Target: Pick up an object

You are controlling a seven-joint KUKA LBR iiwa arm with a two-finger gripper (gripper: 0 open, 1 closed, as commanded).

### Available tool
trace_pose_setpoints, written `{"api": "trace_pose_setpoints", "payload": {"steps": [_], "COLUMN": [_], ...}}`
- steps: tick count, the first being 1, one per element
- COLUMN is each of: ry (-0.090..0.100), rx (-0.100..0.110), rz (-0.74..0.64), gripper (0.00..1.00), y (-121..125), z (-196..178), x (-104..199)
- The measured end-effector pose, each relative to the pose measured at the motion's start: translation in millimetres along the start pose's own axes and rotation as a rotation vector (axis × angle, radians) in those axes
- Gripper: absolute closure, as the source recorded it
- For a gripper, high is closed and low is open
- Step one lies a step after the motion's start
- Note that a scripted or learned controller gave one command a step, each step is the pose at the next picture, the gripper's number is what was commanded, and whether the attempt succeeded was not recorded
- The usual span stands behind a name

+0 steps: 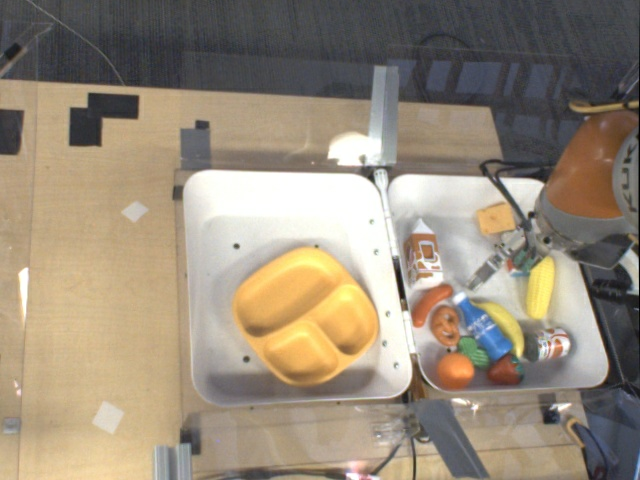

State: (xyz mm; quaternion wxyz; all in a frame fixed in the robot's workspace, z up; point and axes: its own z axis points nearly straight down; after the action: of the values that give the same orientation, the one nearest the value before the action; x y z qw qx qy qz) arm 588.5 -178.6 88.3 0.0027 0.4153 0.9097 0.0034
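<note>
Two white bins sit on the wooden bench, and over the right bin [590, 368] the gripper [500, 263] hangs with jaws parted and empty, so it should drop squarely onto the blue bottle [484, 330] lying just below-left before closing.

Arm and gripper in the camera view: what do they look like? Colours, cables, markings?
The arm has a rounded orange band above a grey wrist housing. A black cable loops along it toward the gripper, a small metallic grey two-finger unit with red and green bits at its base. No legible markings.
</note>
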Motion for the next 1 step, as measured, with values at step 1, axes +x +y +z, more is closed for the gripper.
{"api": "trace_pose_setpoints", "payload": {"steps": [1], "ry": [-0.022], "rx": [0.005], "rz": [0.276], "gripper": [0.0], "y": [67.3], "z": [-3.1], "x": [42.9]}}
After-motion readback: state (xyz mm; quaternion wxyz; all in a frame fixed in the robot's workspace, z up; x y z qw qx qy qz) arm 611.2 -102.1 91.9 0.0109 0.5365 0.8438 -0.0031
